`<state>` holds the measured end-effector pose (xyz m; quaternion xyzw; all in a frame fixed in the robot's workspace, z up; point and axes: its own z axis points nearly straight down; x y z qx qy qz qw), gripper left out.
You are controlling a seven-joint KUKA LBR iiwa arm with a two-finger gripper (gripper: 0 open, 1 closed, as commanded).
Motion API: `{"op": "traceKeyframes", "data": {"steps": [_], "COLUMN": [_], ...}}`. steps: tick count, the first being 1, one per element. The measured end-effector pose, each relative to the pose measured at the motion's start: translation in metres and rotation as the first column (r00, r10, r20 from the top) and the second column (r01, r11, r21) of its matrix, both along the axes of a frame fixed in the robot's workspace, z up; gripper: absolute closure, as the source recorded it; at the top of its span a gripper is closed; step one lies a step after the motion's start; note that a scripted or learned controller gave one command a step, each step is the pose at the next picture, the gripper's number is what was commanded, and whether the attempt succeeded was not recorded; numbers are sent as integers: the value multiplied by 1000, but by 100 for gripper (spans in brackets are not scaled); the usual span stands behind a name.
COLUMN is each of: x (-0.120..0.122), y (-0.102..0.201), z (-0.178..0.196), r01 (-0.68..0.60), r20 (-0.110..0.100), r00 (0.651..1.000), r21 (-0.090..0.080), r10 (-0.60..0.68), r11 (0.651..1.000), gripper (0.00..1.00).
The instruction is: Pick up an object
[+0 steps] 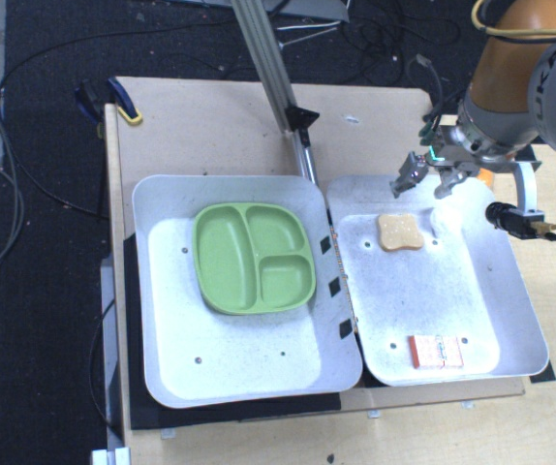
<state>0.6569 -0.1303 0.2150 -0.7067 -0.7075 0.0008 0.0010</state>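
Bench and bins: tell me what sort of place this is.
Probably a robot lab test bench: an arm reaches over two white bins, loose cables trail on the dark floor, and a metal pole stands behind.

Tan counter carries two shallow white bins side by side. Left bin at frame centre-left, right bin at centre-right, inner edges touching. Slanted metal pole runs from top centre down to bins' junction. Blue-yellow clamp at counter's upper-left corner. Black cables on dark floor, left side.
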Motion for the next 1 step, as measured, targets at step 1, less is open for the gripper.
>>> {"op": "traceKeyframes", "data": {"steps": [1], "x": [1], "y": [0], "z": [2], "r01": [0], "r20": [3], "r00": [1000], "r21": [0], "r10": [0], "r11": [1000], "gripper": [0]}}
